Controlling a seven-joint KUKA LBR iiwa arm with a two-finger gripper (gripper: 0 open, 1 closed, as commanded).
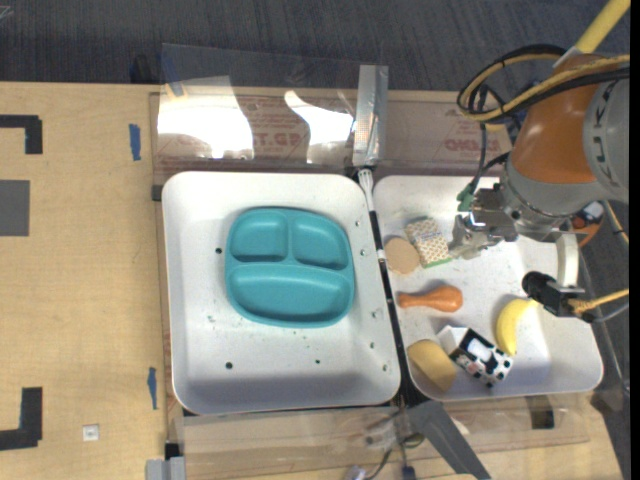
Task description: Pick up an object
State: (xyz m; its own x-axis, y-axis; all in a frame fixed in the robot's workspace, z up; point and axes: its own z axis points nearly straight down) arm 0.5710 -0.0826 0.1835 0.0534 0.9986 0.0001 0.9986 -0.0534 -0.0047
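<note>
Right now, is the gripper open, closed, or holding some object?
Gripper: cannot be told; it hangs over the right bin, beside the patterned packet.

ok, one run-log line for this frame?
phase: reach | gripper: low in right bin, at patterned block | grasp: none visible | teal plate: left bin | banana: untouched
</note>
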